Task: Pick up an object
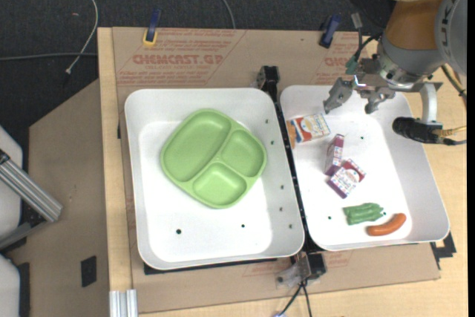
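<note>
The gripper (353,96) is hovering over the far edge of the right bin (415,182), its grey metal fingers (334,97) spreading wide with nothing between them. Just nearer than it, a small red-and-white carton (309,128) is lying flat; past that, two glossy purple packs (341,167), a lumpy green pepper (361,214) and a smooth orange sausage (386,225). A moulded green sectioned plate (214,157) is sitting in the left bin (148,182)

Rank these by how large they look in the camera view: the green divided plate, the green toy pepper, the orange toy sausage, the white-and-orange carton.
1. Green divided plastic plate, by far largest.
2. White-and-orange small carton.
3. Green toy pepper and orange toy sausage: too alike to separate.
</note>
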Available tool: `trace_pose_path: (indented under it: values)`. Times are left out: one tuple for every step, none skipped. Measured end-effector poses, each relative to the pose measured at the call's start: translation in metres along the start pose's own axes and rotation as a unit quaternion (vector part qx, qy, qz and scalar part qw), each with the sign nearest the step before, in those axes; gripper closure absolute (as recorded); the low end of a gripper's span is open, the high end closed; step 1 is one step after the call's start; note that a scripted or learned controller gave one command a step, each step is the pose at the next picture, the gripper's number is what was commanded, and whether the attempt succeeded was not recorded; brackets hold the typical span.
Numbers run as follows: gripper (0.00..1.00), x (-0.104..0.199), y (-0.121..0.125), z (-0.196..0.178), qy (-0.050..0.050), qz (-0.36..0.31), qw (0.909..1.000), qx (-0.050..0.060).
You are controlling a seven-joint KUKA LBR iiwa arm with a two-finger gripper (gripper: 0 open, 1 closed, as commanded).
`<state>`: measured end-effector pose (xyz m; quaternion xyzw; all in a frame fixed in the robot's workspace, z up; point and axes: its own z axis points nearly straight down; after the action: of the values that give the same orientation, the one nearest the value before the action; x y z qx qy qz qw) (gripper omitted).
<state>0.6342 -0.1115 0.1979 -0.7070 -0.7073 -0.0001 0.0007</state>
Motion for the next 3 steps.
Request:
trace_pose_path:
  values:
    - [0.00,0.003,0.002,0.043,0.000,-0.001,1.0000,0.003]
    - [0.00,0.002,0.001,0.083,0.000,0.000,1.0000,0.002]
    - [0.00,0.003,0.004,0.108,0.001,0.000,1.0000,-0.001]
